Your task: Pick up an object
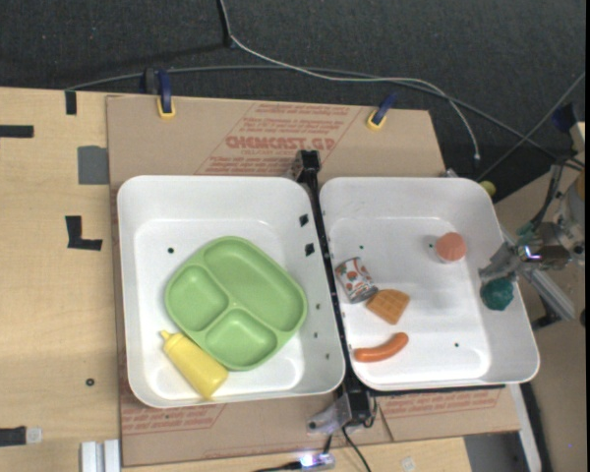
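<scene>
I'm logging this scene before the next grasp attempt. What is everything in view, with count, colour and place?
bins: two, white, side by side on the bench
divided plate: one, green, left bin
squeeze bottle: one, yellow, left bin, front corner
ball: one, pinkish-red, right bin
small can: one, red and white, right bin
waffle piece: one, orange-brown, beside the can
hot dog: one, orange-red, right bin, front
clamps: two, yellow, cardboard's far edge
tool: one, teal-tipped, over the right bin's right rim
</scene>
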`<state>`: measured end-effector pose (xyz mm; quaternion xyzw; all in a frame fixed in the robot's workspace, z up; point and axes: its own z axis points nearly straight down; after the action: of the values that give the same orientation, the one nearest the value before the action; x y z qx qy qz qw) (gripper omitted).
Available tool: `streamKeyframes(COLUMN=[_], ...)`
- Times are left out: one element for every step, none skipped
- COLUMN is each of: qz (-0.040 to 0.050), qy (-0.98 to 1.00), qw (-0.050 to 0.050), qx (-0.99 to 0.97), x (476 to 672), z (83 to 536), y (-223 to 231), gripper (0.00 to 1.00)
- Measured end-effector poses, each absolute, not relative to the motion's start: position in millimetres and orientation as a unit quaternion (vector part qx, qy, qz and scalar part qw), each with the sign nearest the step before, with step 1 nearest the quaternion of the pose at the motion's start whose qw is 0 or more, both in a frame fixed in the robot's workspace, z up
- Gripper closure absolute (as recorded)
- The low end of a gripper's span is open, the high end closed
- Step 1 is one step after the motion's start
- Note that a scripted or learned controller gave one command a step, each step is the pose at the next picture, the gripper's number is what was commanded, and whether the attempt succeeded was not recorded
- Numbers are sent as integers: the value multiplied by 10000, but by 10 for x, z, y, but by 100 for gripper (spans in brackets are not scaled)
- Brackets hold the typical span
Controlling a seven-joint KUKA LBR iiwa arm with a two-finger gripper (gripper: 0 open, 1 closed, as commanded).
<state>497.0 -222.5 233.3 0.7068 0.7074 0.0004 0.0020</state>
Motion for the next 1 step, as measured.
streamKeyframes(qz=[0], qy=[7076], qw=[1], qx=[7066], x=[4974], z=[2478], y=[-2220], gripper=[100])
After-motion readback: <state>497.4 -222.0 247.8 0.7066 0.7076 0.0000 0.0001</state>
